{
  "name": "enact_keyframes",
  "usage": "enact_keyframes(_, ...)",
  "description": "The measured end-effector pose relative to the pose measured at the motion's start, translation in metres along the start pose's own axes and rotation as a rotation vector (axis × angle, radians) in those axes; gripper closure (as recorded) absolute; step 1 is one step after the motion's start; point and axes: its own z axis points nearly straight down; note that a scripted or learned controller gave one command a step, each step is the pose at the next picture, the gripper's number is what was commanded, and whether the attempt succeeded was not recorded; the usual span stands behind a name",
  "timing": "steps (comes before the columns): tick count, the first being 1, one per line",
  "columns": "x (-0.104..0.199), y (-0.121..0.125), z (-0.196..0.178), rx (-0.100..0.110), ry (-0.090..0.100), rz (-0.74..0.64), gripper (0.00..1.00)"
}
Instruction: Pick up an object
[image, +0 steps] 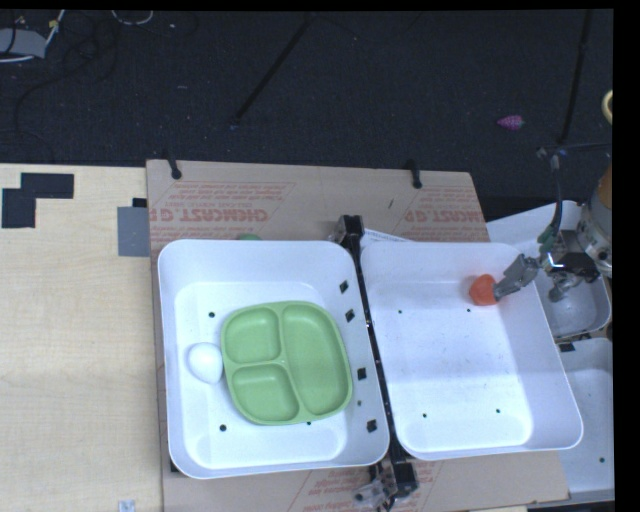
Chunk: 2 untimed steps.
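Note:
A small orange-red object (483, 289) lies in the right bin (470, 420), near its far right corner. My gripper (517, 274) reaches in from the right edge, and one grey finger (516, 275) ends right beside that object, seemingly touching its right side. The object rests on the bin floor. In the left bin (190, 270) a green three-compartment plate (286, 360) lies flat, with a white egg-shaped object (205, 361) against its left rim.
The two bins stand side by side on a cardboard sheet (300, 205), joined by a black clamp strip (365, 340). A pale wooden bench top (70, 330) spreads to the left. Dark floor with cables lies beyond.

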Motion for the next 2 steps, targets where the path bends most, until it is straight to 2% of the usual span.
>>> enact_keyframes(1, 0.0, 0.002, -0.007, -0.012, -0.003, -0.002, 0.0)
enact_keyframes(2, -0.009, 0.006, 0.043, -0.007, -0.001, -0.002, 0.0)
